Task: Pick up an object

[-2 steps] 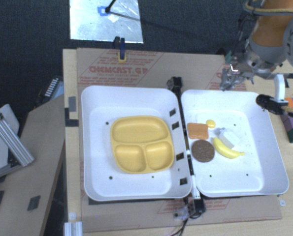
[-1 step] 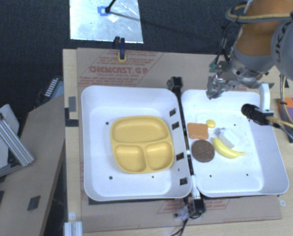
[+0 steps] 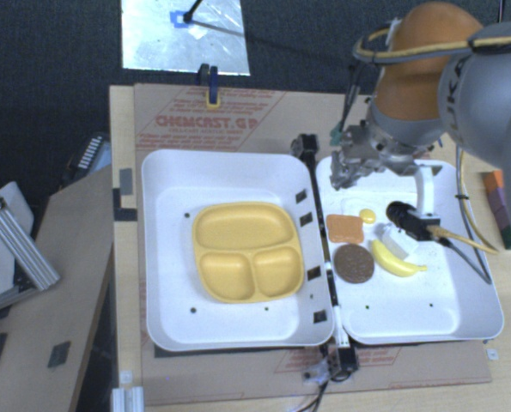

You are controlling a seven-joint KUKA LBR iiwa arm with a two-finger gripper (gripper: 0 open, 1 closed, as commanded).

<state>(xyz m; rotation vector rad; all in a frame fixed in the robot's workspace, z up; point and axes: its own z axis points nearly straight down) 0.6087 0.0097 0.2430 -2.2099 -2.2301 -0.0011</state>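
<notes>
The arm leans over the right bin; I cannot tell the gripper state; the bin front is free.

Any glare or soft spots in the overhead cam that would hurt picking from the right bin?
Camera view: lighting is even, and the white right bin looks bright without hiding the items. The banana and brown disc read clearly with soft shadows. The pincer is dark and blurry. A shiny sheet at top glares.

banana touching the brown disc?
Apart. The camera view shows a strip of white bin floor between the banana and the brown disc in the right bin.
</notes>
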